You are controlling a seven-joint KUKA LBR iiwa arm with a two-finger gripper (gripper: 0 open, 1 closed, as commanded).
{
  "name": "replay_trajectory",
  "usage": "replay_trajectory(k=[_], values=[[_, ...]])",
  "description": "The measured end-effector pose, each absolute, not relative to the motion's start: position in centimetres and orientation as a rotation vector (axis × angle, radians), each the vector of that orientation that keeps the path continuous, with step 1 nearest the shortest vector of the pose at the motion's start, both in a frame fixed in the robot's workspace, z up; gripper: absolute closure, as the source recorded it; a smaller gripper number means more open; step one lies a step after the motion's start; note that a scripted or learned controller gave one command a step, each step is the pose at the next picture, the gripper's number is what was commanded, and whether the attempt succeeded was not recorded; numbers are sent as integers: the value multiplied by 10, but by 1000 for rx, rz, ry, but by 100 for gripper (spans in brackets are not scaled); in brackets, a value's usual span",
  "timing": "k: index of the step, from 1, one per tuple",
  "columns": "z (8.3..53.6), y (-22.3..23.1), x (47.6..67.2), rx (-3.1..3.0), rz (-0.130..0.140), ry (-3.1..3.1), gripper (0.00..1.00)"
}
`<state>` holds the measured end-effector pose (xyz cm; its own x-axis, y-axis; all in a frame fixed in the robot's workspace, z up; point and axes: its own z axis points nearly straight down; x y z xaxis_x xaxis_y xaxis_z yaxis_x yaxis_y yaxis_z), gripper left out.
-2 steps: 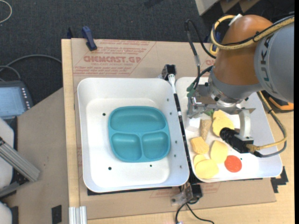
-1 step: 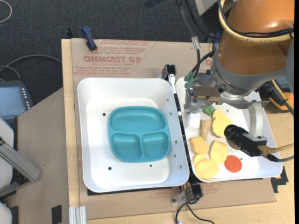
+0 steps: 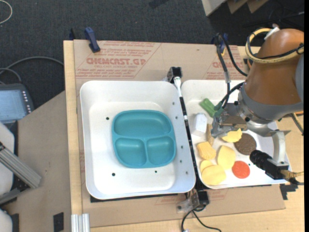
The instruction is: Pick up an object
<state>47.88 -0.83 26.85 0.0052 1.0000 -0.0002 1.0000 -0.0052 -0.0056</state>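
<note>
From the overhead camera view, the bench carries two white bins. The left bin (image 3: pixel 91 129) holds a teal divided tray (image 3: pixel 143 137), lying flat near its middle, with its single large compartment on the far side and two smaller ones on the near side. The right bin (image 3: pixel 193 88) holds a cluster of toy food, and the arm (image 3: pixel 277 66) reaches over it from the right.

The gripper (image 3: pixel 218 125) sits low in the right bin, among the items. Whether it is released or clenched cannot be told, since the wrist body hides much of it, and nothing is visibly held.

As a judgement, the pick is not yet done: every item appears to rest on the bin floor, so closing on one and lifting it are both left.

The likeliest targets lie right by the gripper. A green piece (image 3: pixel 208 106) lies just to its far-left side, its long axis running diagonally from far-left to near-right. A small white piece (image 3: pixel 200 123) sits just left, roughly upright in the picture. A yellow piece (image 3: pixel 233 136) lies just right of the gripper, beside a brown round patty (image 3: pixel 246 144). Nearer are a corn-like yellow piece (image 3: pixel 206 151), two pale yellow lumps (image 3: pixel 219 166) and a red round piece (image 3: pixel 241 169).
</note>
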Motion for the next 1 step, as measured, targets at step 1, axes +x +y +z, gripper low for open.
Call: replay_trajectory(k=[1], values=[[420, 48, 481, -2219, -22, -2237, 100]])
